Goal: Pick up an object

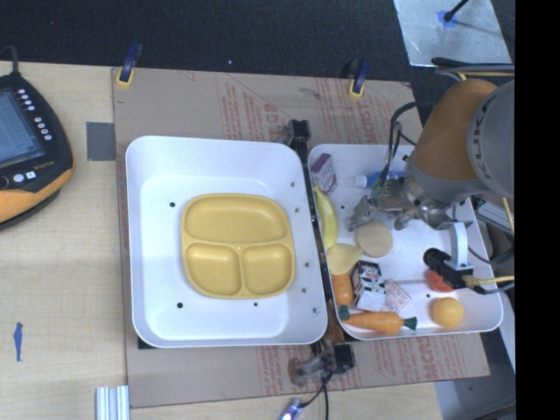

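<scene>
Orange plastic carrot [378, 323] is seen at the right bin's [490, 318] near rim. Gripper [374, 218], closure undeterminable, hovers above the round beige disc [374, 240]; a straight, centred descent is advised.

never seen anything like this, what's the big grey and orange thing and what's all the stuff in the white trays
It is a robot arm, seen by one camera fixed above the bench, looking down. It reaches in from the right, and its gripper is low in the right bin, just above a round tan piece. Nothing is visibly held. That bin also holds toy food: a carrot, a small orange fruit and a banana. The left bin holds a yellow divided plate. At far left lies a handheld control pad.
</scene>
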Robot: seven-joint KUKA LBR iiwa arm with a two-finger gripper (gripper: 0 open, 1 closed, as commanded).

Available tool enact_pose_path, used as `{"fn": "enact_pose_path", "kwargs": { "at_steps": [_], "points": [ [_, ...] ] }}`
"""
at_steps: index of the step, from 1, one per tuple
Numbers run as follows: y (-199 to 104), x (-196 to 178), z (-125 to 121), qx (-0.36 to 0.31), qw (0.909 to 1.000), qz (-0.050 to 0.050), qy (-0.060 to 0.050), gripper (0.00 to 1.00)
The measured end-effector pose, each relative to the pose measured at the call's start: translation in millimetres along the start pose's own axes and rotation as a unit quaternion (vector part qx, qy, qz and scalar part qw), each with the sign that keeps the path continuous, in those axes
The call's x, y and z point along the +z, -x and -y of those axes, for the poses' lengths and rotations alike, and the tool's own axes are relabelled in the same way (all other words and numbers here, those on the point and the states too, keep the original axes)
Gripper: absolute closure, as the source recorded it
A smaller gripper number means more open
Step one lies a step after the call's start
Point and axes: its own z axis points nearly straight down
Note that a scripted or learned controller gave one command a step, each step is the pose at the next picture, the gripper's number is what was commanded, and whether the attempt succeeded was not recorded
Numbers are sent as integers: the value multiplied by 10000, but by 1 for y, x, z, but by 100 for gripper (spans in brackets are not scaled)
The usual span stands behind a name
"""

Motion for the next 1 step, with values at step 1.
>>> {"fn": "enact_pose_path", "kwargs": {
  "at_steps": [1],
  "points": [
    [20, 12, -69, 32, 10000, -15, -73, 0]
  ]
}}
